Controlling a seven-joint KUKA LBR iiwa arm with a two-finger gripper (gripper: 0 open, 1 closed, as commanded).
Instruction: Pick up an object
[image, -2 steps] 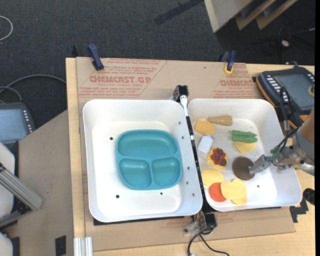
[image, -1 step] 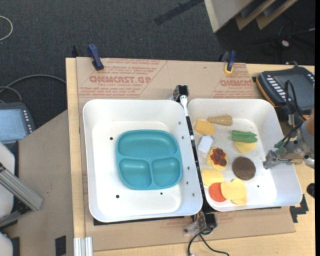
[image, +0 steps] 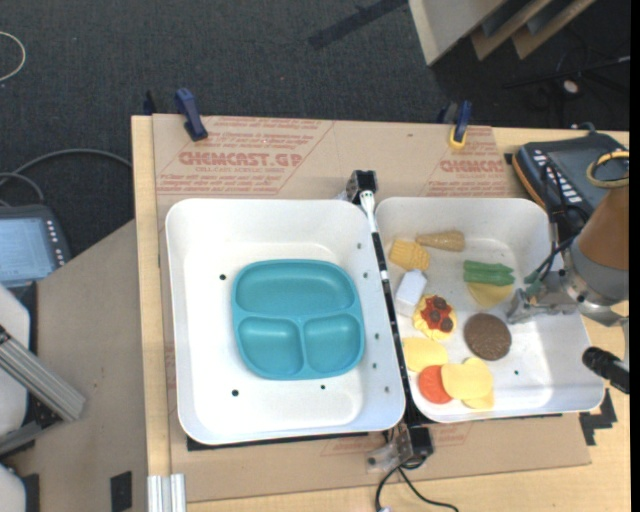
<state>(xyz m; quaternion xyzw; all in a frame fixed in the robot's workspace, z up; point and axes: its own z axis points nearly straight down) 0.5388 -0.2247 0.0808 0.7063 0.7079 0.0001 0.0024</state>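
The gripper (image: 522, 305) hangs low in the right bin (image: 545, 385), just beside the brown disc (image: 487, 336); whether it grips anything I cannot tell

Grey arm (image: 600, 285), orange band (blurred), dark cables near wrist

One fixed camera looks down from above at a slant, set far enough back to take in the whole counter (image: 300, 150). The left bin (image: 200, 400) sits at the frame's centre, the right bin (image: 540, 395) toward the right edge, and dark floor fills the upper left.
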